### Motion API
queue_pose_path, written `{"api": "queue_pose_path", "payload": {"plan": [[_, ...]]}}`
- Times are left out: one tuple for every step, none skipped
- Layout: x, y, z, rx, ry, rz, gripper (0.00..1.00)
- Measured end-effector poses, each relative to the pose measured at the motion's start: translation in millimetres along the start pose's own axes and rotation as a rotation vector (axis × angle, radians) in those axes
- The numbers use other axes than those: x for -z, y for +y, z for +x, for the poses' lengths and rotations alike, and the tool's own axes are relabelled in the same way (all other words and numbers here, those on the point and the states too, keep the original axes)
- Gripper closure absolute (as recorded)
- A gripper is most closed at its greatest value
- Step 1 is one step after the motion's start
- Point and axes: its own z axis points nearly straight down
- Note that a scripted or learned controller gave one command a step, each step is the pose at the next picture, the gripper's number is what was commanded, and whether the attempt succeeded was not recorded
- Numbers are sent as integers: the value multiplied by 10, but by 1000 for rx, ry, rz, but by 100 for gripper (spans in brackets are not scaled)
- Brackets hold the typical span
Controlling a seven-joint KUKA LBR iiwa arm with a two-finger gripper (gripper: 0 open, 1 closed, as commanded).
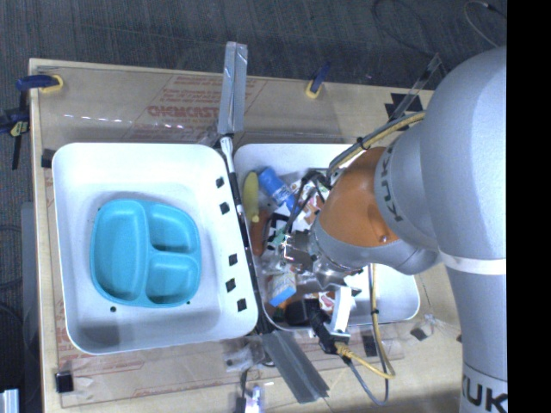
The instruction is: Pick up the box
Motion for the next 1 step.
{"api": "queue_pose_path", "payload": {"plan": [[880,-209,574,-41,4,11,100]]}}
